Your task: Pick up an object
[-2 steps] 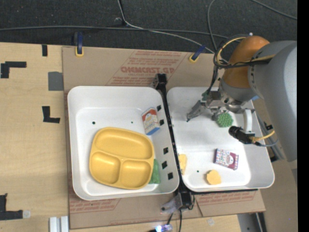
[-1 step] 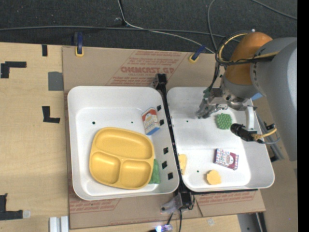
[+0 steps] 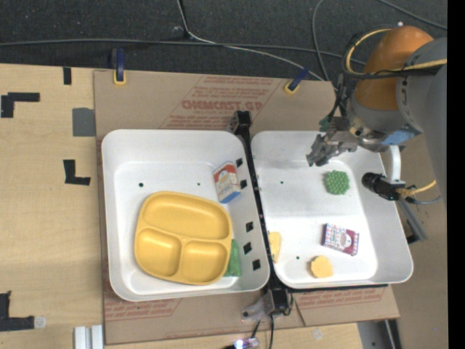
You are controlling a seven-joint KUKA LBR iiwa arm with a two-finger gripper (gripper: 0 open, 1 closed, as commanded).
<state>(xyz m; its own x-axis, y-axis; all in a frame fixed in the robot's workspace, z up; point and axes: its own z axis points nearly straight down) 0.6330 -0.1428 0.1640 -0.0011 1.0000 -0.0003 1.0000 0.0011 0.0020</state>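
My gripper (image 3: 320, 153) hangs over the far part of the right bin (image 3: 290, 147), just up and left of a green bumpy ball (image 3: 336, 182). Nothing shows in it. Nearer the front of that bin lie a purple and red packet (image 3: 340, 238), a small orange block (image 3: 320, 267) and a yellow piece (image 3: 275, 244) against the left wall.
The left bin (image 3: 120, 158) holds a yellow divided plate (image 3: 183, 237), a small red, white and blue carton (image 3: 227, 182) and a green item (image 3: 234, 259) wedged beside the plate. A black divider (image 3: 251, 195) runs between the bins. Cables cross behind the bench.
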